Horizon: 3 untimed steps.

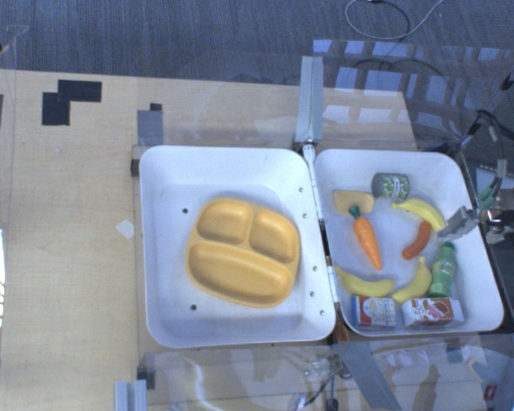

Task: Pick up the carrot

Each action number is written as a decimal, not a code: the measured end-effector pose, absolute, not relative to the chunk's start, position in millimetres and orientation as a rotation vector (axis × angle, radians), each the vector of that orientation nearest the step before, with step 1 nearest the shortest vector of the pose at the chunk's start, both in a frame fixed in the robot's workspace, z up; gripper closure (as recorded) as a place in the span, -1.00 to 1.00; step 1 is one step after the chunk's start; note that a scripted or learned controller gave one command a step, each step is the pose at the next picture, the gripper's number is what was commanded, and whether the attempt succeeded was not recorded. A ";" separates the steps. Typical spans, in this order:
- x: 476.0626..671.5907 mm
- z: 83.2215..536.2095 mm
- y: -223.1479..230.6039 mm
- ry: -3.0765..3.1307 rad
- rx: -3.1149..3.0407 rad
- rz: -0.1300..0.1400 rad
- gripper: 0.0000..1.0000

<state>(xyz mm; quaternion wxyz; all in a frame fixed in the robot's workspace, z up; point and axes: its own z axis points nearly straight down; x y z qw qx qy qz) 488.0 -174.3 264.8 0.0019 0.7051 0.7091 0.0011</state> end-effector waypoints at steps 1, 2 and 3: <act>570.7 172.6 -133.5 2.092 2.342 0.002 -1.00; 585.4 89.3 -98.1 2.434 1.971 0.011 -1.00; 587.9 101.5 -96.4 2.432 1.967 0.020 1.00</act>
